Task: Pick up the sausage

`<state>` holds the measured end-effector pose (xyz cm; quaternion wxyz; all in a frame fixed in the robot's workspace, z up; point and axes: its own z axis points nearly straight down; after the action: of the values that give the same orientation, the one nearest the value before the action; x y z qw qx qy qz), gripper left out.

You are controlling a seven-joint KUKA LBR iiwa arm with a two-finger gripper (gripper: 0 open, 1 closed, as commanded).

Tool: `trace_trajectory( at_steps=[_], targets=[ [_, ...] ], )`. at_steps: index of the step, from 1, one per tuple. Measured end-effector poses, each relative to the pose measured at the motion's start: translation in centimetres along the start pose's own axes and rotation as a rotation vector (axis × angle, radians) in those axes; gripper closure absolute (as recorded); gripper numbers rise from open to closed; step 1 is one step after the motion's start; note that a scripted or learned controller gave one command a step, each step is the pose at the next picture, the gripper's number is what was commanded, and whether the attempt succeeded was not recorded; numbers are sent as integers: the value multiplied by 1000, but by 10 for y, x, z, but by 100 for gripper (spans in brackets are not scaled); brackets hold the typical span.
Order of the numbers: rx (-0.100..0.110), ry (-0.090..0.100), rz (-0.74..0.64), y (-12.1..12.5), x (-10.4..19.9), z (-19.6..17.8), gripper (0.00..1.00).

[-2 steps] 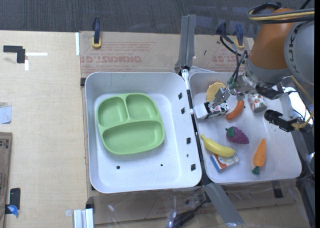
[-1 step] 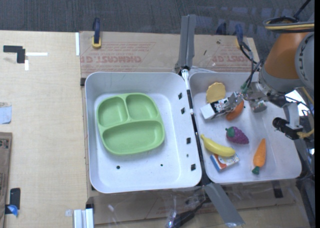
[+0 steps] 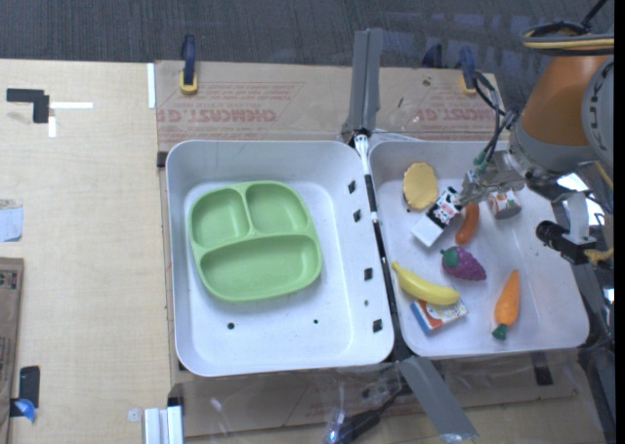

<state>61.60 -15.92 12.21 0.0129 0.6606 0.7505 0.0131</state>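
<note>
The sausage (image 3: pixel 468 222) is seen in the right bin (image 3: pixel 562 335), tilted, at about 12 o'clock from the grapes (image 3: pixel 464 263). The gripper (image 3: pixel 480 190) is placed right at its upper end; whether it is open or clamped cannot be told.

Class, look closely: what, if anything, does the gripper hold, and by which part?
It cannot be told: the gripper sits at the sausage's upper end, but the grip is unclear.

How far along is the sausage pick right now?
Done: the arm has reached into the right bin, with the gripper just above the sausage. In hand: nothing visibly; the sausage lies on the bin floor beside the milk carton. Left: closing on it and lifting. The banana, grapes and carrot lie untouched.
</note>
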Motion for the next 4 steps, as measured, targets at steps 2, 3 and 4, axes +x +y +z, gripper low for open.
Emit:
trace_trajectory(
  at_steps=[2,3,4],
  targets=[
    [3,-5,-11,-4,4,14,0],
    [21,8,-14,12,-8,17,0],
    [6,-9,-31,1,0,15,0]
  ],
)
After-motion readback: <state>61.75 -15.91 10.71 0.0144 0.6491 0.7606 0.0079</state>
